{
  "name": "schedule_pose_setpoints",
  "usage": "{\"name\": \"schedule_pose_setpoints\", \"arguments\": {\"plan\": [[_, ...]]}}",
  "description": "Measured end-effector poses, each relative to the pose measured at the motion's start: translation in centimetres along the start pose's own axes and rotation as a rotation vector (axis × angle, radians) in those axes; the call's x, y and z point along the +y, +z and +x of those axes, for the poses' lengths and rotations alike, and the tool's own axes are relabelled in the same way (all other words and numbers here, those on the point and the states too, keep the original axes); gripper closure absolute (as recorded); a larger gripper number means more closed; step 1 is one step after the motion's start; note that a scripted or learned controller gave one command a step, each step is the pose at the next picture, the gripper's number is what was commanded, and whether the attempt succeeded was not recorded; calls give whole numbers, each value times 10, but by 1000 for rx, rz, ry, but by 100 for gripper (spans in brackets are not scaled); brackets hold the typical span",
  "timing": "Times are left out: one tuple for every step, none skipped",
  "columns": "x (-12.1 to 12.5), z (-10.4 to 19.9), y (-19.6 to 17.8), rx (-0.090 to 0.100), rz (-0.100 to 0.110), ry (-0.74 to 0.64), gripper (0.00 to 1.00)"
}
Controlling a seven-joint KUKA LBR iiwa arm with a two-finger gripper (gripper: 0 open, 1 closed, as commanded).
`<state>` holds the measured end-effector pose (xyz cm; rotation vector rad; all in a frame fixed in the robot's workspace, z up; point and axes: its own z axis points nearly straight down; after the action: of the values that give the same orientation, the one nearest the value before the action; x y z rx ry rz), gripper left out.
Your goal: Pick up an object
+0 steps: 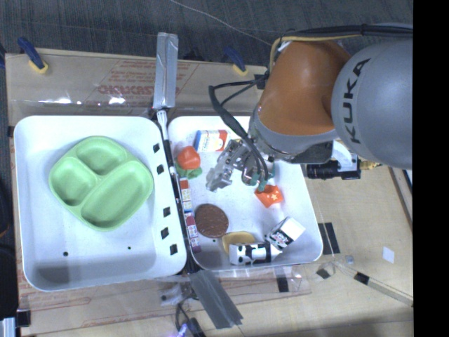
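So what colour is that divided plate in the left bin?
Light green; the divided plate shows plainly in the camera view.

The arm [337, 97] hides the right bin's [309, 220] far right corner

Even bright overhead light, soft shadows, slight blur.

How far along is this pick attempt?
Done: the arm has reached the right bin, with the gripper low among the items. In hand: nothing shows between its fingers. Left: grasping and lifting something. The orange toy, brown disc, orange piece and black-and-white toy all lie in the bin; the green divided plate sits in the left one.
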<state>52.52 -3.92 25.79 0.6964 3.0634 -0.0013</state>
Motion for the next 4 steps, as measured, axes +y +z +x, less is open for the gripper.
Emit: {"name": "schedule_pose_setpoints", "arguments": {"plan": [[-61,-18,94,4,0,-223,100],[-24,-67,163,6,0,-207,100],[-19,-138,104,-7,-1,-277,100],[-123,-146,91,-5,1,-494,100]]}}
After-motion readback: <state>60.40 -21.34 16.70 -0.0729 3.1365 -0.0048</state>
